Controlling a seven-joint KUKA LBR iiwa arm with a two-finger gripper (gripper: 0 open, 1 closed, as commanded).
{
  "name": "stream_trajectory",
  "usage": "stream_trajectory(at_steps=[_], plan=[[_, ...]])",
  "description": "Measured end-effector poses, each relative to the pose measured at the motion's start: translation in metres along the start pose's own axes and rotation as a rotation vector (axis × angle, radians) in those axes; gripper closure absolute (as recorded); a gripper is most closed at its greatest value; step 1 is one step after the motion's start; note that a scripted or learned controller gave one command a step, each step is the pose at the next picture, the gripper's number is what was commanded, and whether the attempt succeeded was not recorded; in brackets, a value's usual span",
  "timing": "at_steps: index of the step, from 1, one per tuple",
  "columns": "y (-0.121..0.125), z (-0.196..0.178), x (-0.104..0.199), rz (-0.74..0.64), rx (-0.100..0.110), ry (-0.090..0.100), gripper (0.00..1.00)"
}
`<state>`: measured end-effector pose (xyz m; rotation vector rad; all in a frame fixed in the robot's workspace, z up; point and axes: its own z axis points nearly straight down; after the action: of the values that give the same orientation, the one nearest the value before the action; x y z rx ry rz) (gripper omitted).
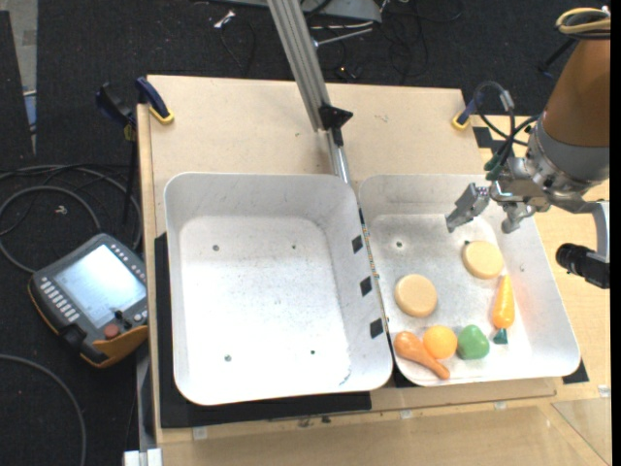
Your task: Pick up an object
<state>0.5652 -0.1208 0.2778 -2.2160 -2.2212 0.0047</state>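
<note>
Grey claw (490,214) hovers spread open and empty above the round cream disc (482,259); nothing is picked up yet.

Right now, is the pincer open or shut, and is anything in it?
Open. The pincer hangs above the right bin, its two fingers spread apart with nothing between them; the round tan piece lies below it.

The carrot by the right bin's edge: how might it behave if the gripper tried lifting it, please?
The carrot looks like smooth moulded plastic, so probably stiff and light. Its tapered shape may slip from the fingers. Lying beside the right bin wall, it may leave the gripper little room.
</note>
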Motion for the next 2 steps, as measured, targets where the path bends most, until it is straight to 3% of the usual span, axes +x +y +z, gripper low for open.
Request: stream_trajectory(at_steps=[1, 2], plan=[[0.001, -0.003, 0.0, 0.002, -0.005, -0.001, 0.0], [-0.003, 0.052, 0.01, 0.003, 0.001, 0.0, 0.0]])
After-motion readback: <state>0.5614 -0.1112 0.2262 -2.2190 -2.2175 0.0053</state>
